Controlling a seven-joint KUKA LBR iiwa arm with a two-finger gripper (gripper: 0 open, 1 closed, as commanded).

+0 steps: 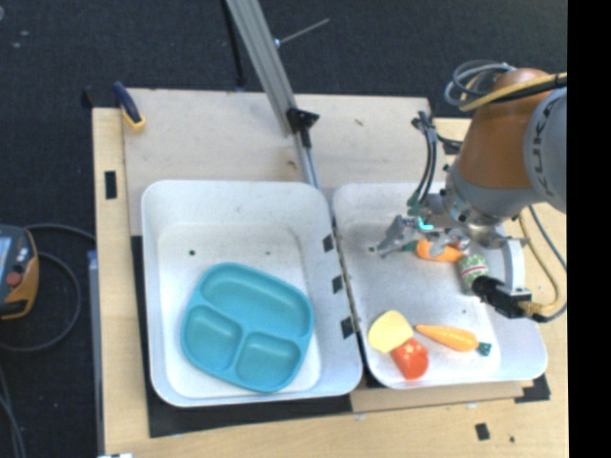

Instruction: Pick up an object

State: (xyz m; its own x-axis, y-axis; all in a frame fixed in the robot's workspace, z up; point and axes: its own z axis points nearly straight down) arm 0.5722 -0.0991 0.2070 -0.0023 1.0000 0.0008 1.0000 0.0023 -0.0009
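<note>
We see the gripper (412, 231) low in the right bin (520, 356), and we cannot tell how it is set. A small orange toy (437, 251), maybe a carrot, lies just beside it. It looks light, hard and smooth. We would take it across its middle.

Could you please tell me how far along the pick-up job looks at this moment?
Done: the arm has reached over the right bin, its gripper low above the floor beside an orange object. In hand: nothing visibly between the fingers, and I cannot tell if they are open. Left: the grasp and lift. The carrot, yellow piece and red piece lie in the bin; the blue tray sits in the left bin.
</note>
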